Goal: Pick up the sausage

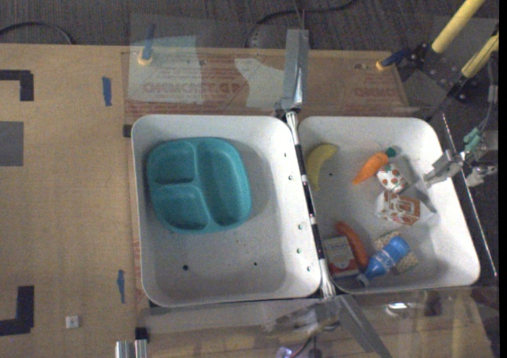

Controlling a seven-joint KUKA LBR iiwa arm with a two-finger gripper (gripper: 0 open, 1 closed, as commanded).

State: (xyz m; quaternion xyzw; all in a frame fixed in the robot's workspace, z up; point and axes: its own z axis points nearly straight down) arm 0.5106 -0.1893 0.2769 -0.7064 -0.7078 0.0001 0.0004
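The sausage [352,242] is a reddish-orange, elongated piece lying at a slant near the front left of the right bin [455,257]. It rests against a small grey-and-red box [339,254]. My gripper [440,168] hangs over the right bin's right side, above and to the right of the sausage and well apart from it. Its tip is close to a red-and-white carton [395,198]. Nothing shows in its grasp.
An orange carrot [371,167] and a yellow banana piece [319,160] lie at the back of the right bin. A blue bottle [388,258] lies just right of the sausage. The left bin [238,277] holds a teal divided plate [198,183].
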